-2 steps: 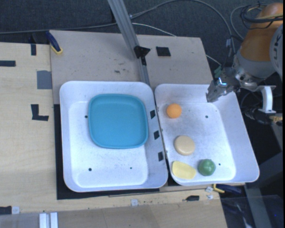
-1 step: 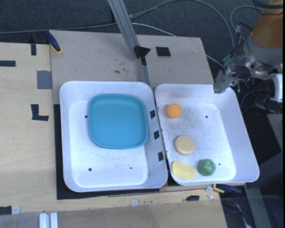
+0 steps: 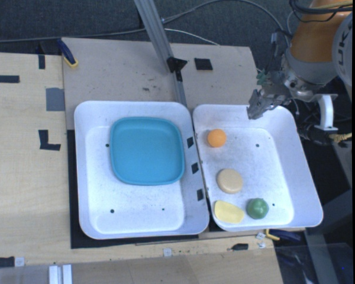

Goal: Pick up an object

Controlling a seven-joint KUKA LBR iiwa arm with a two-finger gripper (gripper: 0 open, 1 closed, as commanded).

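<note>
Hovering at the right bin's (image 3: 296, 158) far rim, the gripper (image 3: 255, 110) is seen; its finger state cannot be told. Nearest below-left of the fingers, the orange ball (image 3: 216, 138) is judged light, smooth, roll-prone; gripping across its middle is advised.

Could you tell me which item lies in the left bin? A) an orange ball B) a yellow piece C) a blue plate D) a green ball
C: the blue plate lies alone in the left bin; the other three items sit in the right bin.
</note>
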